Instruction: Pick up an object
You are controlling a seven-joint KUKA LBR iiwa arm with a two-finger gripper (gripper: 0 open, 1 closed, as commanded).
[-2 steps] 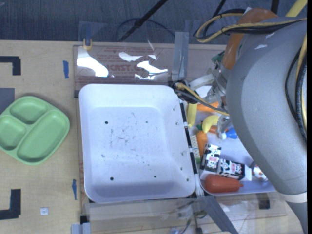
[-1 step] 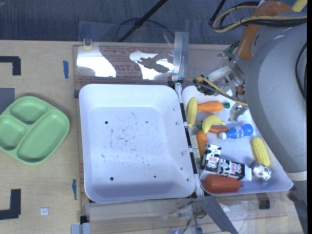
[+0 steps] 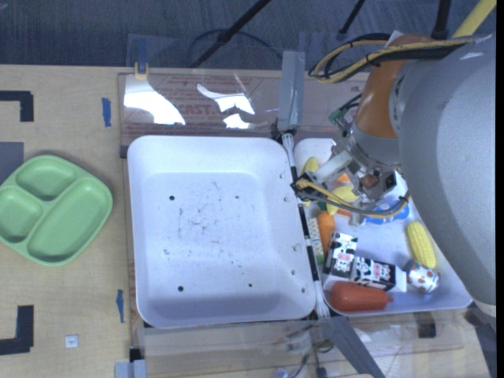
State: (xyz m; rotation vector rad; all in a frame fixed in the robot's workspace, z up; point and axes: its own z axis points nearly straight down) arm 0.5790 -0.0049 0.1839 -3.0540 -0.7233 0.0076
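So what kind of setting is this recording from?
Most likely a robotics lab grasping station: two shallow white bins on a wooden bench, toy food such as a corn cob, and blue tape markers.

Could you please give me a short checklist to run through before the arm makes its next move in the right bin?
1. Pincer is over the right bin, above the pile: ok.
2. Something sits between the pincer's tips: cannot tell, the wrist hides them.
3. Things are there to pick: ok. A corn cob, a red sausage-shaped toy, a black-and-white box and a carrot lie in the bin.
4. Things lie apart enough for a clean grab: not ok near the pincer, where they crowd together; the corn cob lies more apart.
5. Left bin is ready to take a thing: ok.
6. Cables stay off the pile: ok.
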